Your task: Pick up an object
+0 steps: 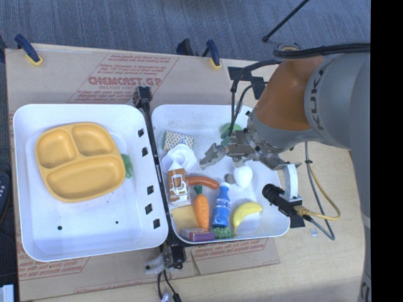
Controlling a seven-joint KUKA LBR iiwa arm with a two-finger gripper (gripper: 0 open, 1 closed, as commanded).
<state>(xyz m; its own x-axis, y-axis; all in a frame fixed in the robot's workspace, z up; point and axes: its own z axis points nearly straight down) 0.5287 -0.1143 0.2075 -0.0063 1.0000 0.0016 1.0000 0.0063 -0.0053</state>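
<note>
Two white bins sit side by side before you: the left bin (38, 231) carries a yellow divided tray (79, 161), and the right bin (189, 115) is crowded with toy food. Your gripper (214, 156) hangs low over the middle of that right bin, fingers spread apart with nothing between them. Just beside it to the right lies a white egg (243, 176). Nearer the front edge you see a carrot (201, 211), a blue bottle (221, 207), a banana (246, 214) and a sausage (203, 182).
</note>
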